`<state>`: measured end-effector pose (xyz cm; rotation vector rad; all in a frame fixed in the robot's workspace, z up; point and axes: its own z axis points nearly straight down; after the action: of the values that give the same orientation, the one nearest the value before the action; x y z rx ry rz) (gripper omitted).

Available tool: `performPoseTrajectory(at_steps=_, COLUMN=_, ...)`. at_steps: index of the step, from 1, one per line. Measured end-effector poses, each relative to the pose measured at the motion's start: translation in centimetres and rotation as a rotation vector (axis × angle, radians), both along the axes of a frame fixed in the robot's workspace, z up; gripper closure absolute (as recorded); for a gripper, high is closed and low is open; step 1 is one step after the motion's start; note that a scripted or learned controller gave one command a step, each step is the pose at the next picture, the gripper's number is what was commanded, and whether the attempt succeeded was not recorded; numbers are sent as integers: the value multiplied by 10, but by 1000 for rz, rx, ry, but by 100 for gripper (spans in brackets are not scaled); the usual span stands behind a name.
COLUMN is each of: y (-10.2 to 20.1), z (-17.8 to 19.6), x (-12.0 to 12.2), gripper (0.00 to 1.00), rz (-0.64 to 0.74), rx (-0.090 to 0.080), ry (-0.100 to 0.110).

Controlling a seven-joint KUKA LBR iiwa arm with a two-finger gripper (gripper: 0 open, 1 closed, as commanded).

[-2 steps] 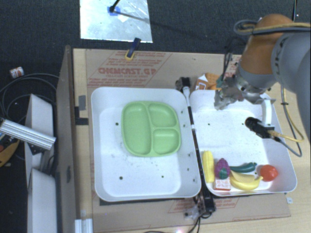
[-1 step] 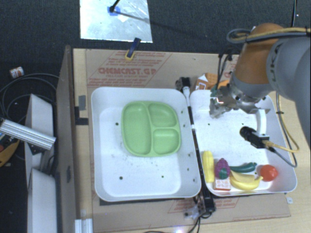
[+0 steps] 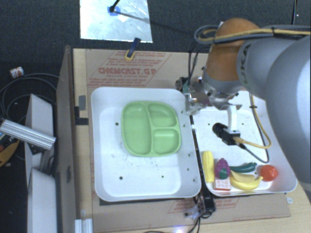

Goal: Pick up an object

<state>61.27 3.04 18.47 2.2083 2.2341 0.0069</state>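
Camera view: nothing is seen lifted yet; the yellow plastic toy banana (image 3: 245,181) lies at lower right, well apart from the claw (image 3: 192,99), whose state cannot be told

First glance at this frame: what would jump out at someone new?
The pale green divided plate in the middle of the left bin stands out first. The grey arm with its orange band looms over the right bin at its far side. A bright corn cob, banana and tomato crowd that bin's near edge.
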Motion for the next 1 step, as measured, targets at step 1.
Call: performPoseTrajectory(at_steps=1, y=61, z=0, x=22, gripper=100, rz=0, rx=0, ry=-1)
